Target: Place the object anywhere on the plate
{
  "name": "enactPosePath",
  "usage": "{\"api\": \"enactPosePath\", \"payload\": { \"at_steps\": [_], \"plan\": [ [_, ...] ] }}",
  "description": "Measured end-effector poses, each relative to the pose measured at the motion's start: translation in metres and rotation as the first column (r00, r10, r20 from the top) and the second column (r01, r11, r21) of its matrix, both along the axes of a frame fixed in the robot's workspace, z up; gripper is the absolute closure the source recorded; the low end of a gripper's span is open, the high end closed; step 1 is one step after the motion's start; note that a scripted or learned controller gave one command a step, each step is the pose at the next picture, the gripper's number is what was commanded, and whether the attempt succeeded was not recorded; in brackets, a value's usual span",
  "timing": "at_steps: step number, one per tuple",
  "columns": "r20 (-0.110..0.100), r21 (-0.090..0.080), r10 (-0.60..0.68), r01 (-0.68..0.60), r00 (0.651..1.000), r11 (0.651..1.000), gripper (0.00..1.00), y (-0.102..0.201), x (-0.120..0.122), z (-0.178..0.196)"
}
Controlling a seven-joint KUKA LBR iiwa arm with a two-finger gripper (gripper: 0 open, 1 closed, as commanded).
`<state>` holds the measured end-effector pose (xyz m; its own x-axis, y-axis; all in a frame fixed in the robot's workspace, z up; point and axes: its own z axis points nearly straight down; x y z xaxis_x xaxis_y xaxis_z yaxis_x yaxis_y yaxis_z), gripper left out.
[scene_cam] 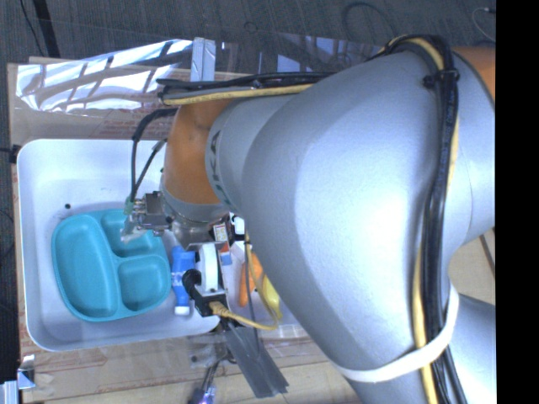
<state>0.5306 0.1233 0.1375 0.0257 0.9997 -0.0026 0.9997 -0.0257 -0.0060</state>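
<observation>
the grey arm (354,209) covers most of the right half of the view and hides the counter (101,362) and whatever lies on it there. the left bin (34,167) loses its right wall behind the arm. the gripper (139,221) lies over the upper right corner of the blue plate (93,268), so that corner is hidden. a blue thing (180,263) just right of the plate is partly covered, and its kind cannot be told. an orange thing (244,283) is mostly hidden under the arm. a dark speck (67,206) in the left bin is too small to tell.
</observation>
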Motion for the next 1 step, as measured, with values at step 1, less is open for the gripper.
{"api": "enactPosePath", "payload": {
  "at_steps": [1],
  "plan": [
    [0.002,0.003,-0.109,0.109,0.994,0.994,0.00,0.0413,-0.0531,-0.0460]
  ]
}}
